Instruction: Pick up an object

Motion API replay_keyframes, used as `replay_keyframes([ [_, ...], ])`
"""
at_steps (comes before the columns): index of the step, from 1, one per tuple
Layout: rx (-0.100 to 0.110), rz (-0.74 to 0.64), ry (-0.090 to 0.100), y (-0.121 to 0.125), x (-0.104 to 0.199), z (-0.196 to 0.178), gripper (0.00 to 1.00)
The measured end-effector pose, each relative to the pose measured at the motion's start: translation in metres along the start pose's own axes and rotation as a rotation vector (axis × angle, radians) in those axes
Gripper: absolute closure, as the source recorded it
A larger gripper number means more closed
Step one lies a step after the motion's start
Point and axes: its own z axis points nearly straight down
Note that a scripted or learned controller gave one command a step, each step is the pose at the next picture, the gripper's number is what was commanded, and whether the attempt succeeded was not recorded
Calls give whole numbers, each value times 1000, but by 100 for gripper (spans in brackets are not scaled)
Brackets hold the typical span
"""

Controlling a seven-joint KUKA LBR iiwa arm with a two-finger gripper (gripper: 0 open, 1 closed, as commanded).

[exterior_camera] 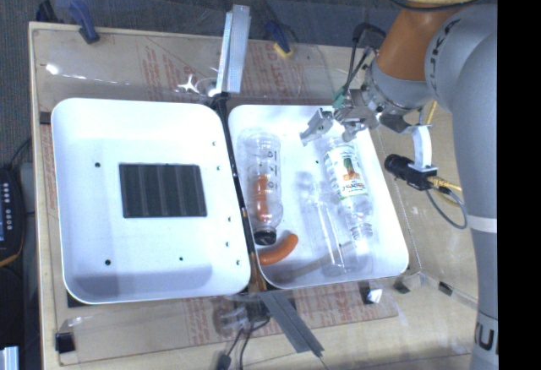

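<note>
We see gripper (pixel 325 125) at right bin's (pixel 390 216) 1 o'clock — fingers spread, nothing held. Labelled bottle (pixel 346 176) lies just at gripper's 5 o'clock. We judge best move: centre over bottle body, fingers across its width, descend straight — avoid bin wall.

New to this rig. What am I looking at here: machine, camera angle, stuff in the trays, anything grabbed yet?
It is one fixed camera above a bench, looking down at a slant. The grey robot arm with an orange band reaches in from the right; its hand hangs over the top of the right bin.

Two shallow white bins sit side by side. The left bin has a dark ribbed rectangular panel on its floor. The right bin holds a clear bottle with something orange inside, a clear bottle with a white and green label, a clear tube-like item and an orange sausage-shaped piece.

Nothing sits between the fingers, so nothing is picked up yet.
</note>
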Motion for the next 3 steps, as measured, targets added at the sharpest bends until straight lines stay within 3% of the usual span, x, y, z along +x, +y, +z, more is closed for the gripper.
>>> replay_keyframes([
  [1,-2,-132,-2,7,-7,10,0],
  [2,2,-169,1,-18,-6,14,0],
  [3,4,-149,2,3,-7,62,0],
])
